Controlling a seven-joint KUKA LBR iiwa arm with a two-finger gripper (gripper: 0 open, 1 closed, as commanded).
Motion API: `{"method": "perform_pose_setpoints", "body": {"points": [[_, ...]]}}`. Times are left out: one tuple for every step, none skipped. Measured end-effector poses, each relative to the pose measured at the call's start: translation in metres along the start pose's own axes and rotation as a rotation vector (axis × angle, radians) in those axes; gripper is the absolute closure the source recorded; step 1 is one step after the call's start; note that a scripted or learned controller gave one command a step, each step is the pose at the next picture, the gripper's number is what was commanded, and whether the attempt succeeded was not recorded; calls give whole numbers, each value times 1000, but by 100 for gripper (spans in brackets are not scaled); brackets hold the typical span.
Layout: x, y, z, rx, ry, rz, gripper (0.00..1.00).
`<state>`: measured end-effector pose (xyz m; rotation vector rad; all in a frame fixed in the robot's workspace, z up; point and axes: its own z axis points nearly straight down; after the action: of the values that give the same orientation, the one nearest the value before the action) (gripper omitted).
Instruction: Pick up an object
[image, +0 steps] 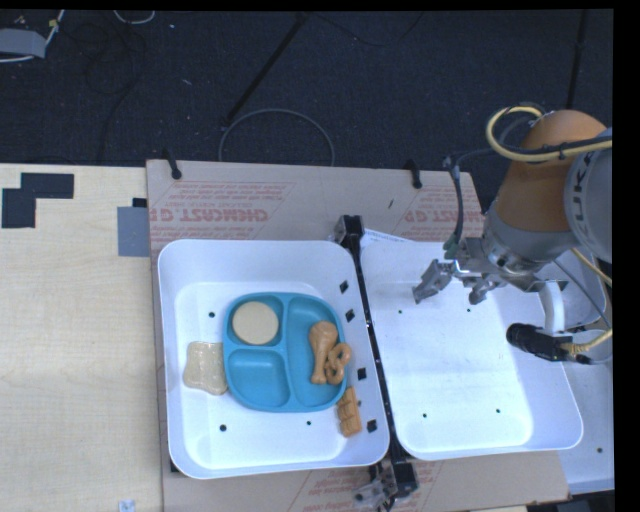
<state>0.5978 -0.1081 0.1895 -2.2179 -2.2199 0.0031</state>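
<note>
Pretzel-shaped object (329, 352): you find it in the right-hand compartment of the blue divided tray (262, 387), which sits in the left bin (180, 262). At 10 o'clock on the tray, a round tan disc (254, 322) fills its own compartment. A pale, bread-like piece (205, 367) lies on the bin floor at the tray's 9 o'clock edge, touching it. A small brown piece (348, 411) lies at the tray's 5 o'clock corner, against the bin's sloped wall. Your gripper (454, 283) hangs over the right bin (545, 440), near its 12 o'clock rim, well apart from every object. Its two fingers are spread wide with nothing between them. The arm (545, 185) enters from 3 o'clock.
</note>
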Motion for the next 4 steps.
{"method": "perform_pose_setpoints", "body": {"points": [[3, 0, 43, 2, 0, 0, 0], [5, -1, 97, 4, 0, 1, 0], [3, 0, 84, 2, 0, 4, 100], [-4, 4, 23, -6, -2, 6, 100]]}}
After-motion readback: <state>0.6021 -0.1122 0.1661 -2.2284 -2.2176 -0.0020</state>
